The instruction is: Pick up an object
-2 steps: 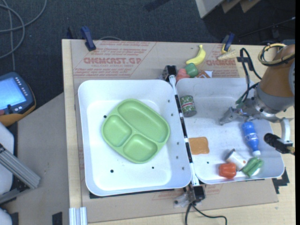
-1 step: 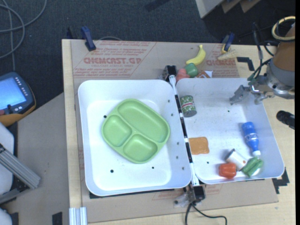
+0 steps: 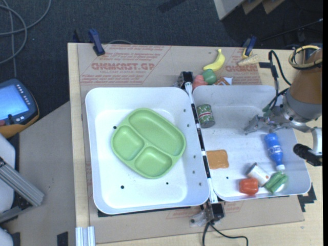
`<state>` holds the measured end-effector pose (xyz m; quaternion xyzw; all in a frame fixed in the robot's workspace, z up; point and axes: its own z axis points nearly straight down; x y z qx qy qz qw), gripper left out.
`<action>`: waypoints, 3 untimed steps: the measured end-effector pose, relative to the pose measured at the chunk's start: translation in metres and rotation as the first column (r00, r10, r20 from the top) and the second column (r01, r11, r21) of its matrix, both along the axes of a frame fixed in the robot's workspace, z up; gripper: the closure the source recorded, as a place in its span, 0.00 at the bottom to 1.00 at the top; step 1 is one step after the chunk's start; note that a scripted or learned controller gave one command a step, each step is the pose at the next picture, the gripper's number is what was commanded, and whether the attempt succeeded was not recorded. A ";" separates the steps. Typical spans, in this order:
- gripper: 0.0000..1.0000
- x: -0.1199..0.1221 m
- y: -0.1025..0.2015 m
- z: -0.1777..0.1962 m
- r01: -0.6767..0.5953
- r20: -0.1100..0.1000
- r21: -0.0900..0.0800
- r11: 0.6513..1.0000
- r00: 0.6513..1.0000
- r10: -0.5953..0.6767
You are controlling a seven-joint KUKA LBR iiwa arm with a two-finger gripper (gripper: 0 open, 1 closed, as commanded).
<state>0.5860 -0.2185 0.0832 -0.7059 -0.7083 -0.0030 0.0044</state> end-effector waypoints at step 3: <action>1.00 -0.068 -0.003 0.012 0.002 0.005 -0.009 1.000 1.000 -0.002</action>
